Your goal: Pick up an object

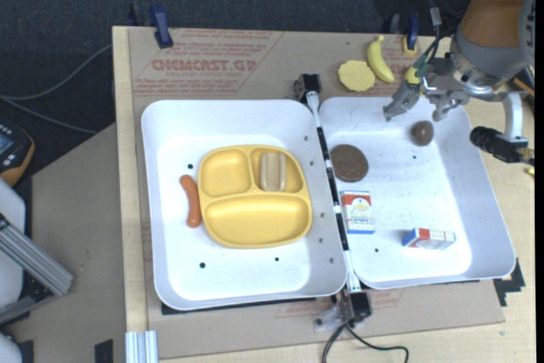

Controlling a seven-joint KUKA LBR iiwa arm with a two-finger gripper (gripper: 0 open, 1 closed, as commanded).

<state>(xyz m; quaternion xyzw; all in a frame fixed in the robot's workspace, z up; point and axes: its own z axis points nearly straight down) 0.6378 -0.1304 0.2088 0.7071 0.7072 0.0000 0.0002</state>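
Note:
My gripper hangs over the far edge of the right bin, open, with its two fingers spread and nothing between them. Just below it a small brown round object lies on the bin floor. A flat brown disc rests near the bin's left wall. A small red and white carton lies in front of the disc. A second small box lies toward the near right.
The left bin bears a yellow divided tray with a tan item in one compartment, and an orange sausage beside it. On the bench behind the bins lie a banana and a yellow round piece.

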